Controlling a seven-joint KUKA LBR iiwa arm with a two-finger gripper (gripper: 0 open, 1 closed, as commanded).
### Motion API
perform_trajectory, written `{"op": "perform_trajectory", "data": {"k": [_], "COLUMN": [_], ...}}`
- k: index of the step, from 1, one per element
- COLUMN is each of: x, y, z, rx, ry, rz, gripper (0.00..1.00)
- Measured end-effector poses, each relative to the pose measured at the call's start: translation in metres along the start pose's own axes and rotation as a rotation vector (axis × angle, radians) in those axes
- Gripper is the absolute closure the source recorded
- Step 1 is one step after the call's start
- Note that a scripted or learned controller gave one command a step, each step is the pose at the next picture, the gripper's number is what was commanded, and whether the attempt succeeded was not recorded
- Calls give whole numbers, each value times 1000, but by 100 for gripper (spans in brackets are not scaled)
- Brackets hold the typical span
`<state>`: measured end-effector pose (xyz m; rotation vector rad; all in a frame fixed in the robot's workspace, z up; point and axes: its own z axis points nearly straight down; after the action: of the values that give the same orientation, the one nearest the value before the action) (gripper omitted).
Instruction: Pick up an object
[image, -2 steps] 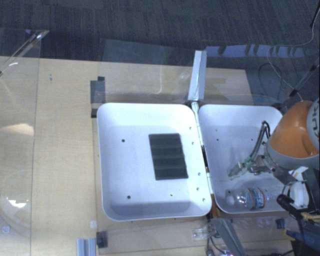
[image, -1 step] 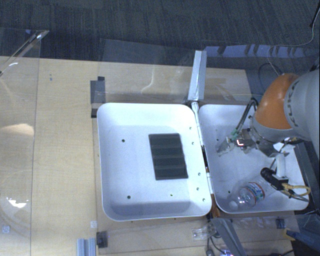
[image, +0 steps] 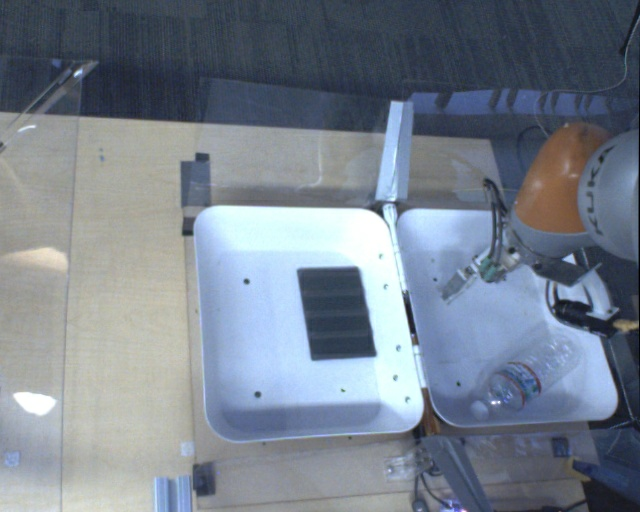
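A clear plastic bottle (image: 527, 375) with a blue-and-white label lies on its side near the front of the right bin (image: 440, 240). A dark ribbed rectangular block (image: 337, 313) lies flat in the middle of the left bin (image: 230, 250). My gripper (image: 462, 283) reaches in from the grey arm with the orange band (image: 560, 185). It hangs low over the middle-left of the right bin, well behind and to the left of the bottle. Nothing shows in its grasp.
A metal divider strip (image: 395, 150) stands at the back between the two bins. Black cables (image: 580, 315) hang by the arm over the right bin's right side. The wooden bench (image: 100, 300) stretches out to the left.
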<state>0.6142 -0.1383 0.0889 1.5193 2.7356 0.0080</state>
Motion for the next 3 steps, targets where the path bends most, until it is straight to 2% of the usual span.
{"op": "perform_trajectory", "data": {"k": [1, 2, 3], "x": [-48, -50, -37], "y": [20, 25, -1], "z": [1, -13, -118], "rx": [10, -4, 3], "ry": [15, -5, 1], "rz": [-195, -199, 129], "gripper": [0, 100, 100]}}
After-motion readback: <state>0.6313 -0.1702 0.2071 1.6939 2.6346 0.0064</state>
